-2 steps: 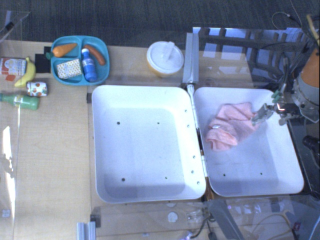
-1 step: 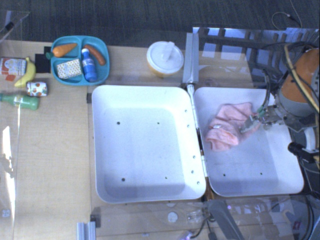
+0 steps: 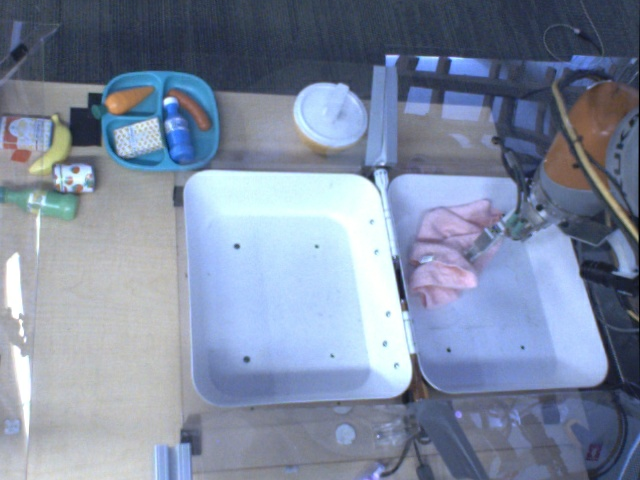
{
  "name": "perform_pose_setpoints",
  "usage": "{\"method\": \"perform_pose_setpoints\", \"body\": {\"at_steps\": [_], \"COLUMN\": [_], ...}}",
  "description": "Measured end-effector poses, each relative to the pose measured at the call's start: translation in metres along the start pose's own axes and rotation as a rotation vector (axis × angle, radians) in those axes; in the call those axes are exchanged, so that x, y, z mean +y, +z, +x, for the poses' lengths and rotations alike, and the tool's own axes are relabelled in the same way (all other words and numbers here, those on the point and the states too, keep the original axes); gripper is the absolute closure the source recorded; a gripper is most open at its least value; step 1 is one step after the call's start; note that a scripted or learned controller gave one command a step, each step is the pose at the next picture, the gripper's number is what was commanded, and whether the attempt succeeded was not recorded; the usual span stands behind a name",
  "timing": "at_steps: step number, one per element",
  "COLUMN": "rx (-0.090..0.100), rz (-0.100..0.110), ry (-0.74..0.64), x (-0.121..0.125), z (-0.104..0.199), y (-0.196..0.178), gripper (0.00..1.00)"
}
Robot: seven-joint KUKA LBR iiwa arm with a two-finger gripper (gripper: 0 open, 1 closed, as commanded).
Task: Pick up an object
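Note:
A crumpled pink cloth (image 3: pixel 448 251) lies in the right bin (image 3: pixel 520 353), against its left wall. A small grey piece rests on the cloth's middle. My gripper (image 3: pixel 484 242) reaches in from the right, low over the cloth's right edge, its thin fingers (image 3: pixel 492 236) pointing down-left and touching the fabric. The fingers lie close together at the cloth's edge, and whether fabric sits between them is too small to see. The arm's grey body with its orange band (image 3: pixel 585 138) stands over the bin's upper right corner.
The left bin (image 3: pixel 290 368) sits beside the right one, divided from it by a metal rail. Behind the bins stand a lidded white cup (image 3: pixel 331 116) and a blue tray (image 3: pixel 160 120) of toy food. A banana, can and green bottle lie at far left.

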State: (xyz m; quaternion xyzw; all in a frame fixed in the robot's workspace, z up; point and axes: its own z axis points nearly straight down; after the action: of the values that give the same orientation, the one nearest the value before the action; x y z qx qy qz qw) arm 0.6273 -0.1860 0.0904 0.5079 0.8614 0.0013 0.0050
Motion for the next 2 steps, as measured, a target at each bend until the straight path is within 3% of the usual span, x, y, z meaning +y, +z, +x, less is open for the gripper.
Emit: {"method": "perform_pose_setpoints", "body": {"at_steps": [2], "rx": [0.0], "rz": [0.0], "ry": [0.0], "x": [0.0], "z": [0.0], "y": [0.0001], "gripper": [0.0]}}
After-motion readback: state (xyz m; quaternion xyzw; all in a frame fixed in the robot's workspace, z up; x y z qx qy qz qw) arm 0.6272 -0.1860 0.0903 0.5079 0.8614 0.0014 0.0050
